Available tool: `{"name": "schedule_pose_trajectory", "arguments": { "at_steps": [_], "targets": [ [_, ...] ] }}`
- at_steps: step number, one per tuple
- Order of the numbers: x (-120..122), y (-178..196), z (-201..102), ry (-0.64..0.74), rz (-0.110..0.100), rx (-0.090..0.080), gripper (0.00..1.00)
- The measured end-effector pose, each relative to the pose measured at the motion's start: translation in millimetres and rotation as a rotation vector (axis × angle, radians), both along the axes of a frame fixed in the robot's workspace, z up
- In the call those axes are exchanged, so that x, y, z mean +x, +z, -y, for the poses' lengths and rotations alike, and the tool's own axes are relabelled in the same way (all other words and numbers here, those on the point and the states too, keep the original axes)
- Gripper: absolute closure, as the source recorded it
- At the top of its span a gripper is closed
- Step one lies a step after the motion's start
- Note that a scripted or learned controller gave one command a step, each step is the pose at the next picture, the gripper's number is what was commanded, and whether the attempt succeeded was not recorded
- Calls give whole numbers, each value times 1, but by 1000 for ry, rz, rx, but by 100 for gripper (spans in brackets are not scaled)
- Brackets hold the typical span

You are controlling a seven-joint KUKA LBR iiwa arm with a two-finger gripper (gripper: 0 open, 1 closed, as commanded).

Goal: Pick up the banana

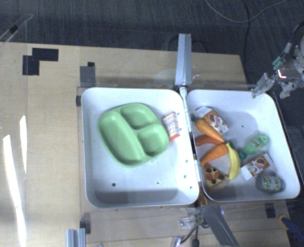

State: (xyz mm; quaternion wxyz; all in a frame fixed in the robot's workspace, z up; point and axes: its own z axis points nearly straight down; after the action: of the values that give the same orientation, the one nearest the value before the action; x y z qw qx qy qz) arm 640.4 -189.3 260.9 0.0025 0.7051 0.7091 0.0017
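The banana (234, 161) lies in the lower part of the right bin (283, 138), close to the wall between the two bins. Its long axis runs almost from the top to the bottom of the camera view, with a small curve, and its lower end touches a slice of toy pizza (214, 177). One carrot (214, 153) leans against its left side, and a second carrot (208, 129) lies a little higher. A small juice carton (258, 165) is just beside the banana on the right.

The gripper (272, 85) hangs well apart from it, over the upper right corner of the same bin. Its two fingers look spread and nothing is between them. So the banana lies down and to the left from the jaws, across most of the bin. I judge that the gripper must travel that way and turn so that it closes across the short width of the banana, not along its length.
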Motion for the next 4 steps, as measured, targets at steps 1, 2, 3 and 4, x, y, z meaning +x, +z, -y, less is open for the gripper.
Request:
{"name": "schedule_pose_trajectory", "arguments": {
  "at_steps": [1,2,3,4],
  "targets": [
    [-22,-119,16,182,0,-1,0],
    [-74,-172,-28,318,5,-3,0],
    [-135,-171,-61,356,11,-6,0],
    [-133,-159,-63,357,17,-5,100]
  ]
}}
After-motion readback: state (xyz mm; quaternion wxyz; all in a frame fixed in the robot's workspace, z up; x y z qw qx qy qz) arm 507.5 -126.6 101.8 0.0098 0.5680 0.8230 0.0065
